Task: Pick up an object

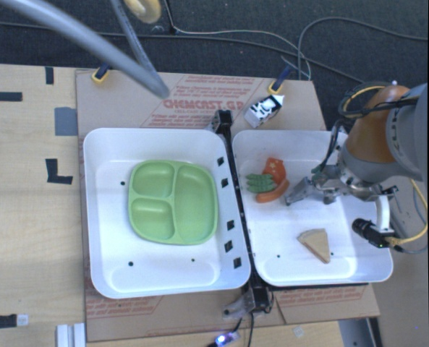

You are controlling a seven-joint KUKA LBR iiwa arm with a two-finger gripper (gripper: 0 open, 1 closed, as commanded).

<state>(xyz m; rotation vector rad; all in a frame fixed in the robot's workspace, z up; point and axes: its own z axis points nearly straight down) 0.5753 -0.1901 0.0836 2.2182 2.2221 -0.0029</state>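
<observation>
In the left bin, a green divided plate, flat at centre. In the right bin, the gripper, low, fingers' spread impossible to tell, just beside red-and-green toy food; tan wedge nearer, well apart.

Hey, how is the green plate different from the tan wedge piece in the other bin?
The green plate is far larger than the tan wedge and nearly fills the middle of the left bin; the wedge takes up a small spot near the front of the right bin. The plate is rounded with three compartments; the wedge is a plain triangle. The gripper is close to the wedge's bin side, well away from the plate. Both lie flat.
</observation>
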